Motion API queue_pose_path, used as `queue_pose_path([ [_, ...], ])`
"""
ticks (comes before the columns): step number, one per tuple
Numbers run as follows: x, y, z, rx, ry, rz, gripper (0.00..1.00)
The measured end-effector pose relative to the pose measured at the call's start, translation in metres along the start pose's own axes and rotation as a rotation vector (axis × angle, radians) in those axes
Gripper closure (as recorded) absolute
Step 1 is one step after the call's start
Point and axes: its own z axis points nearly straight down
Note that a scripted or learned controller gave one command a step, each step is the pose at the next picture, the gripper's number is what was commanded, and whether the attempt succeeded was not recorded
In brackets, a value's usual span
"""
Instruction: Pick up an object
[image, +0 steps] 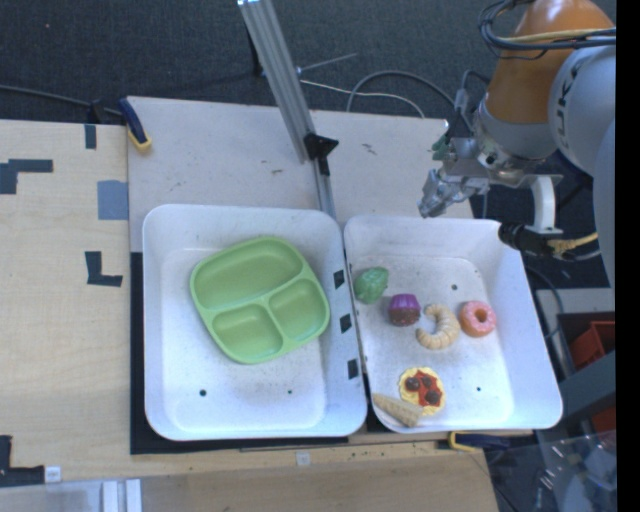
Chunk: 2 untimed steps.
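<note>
A: Pincer (437, 200) status: positioned above the far rim of the right bin (530, 330), nothing between its tips. Whether the tips are apart or together cannot be told from this angle.

B: Contents of the right bin?

A: Six items. Green round object (371, 285) near the left wall; purple object (404, 309) just beside it; curved beige pastry (438, 328) at centre; pink-iced doughnut (477, 319) to its right (all four roughly in a row). Nearer the front: a small tart with red topping (422, 388) and a tan wedge (397, 409) by the front-left corner.

B: Left bin (165, 330)?

A: One green divided plate (260, 297), lying flat. Both bins rest on the desk (60, 300).
</note>
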Motion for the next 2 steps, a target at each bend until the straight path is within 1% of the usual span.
queue_pose_path([
  [1,0.054,-0.016,-0.003,0.004,0.002,-0.004,1.00],
  [2,0.107,-0.028,0.017,0.007,0.001,-0.004,1.00],
])
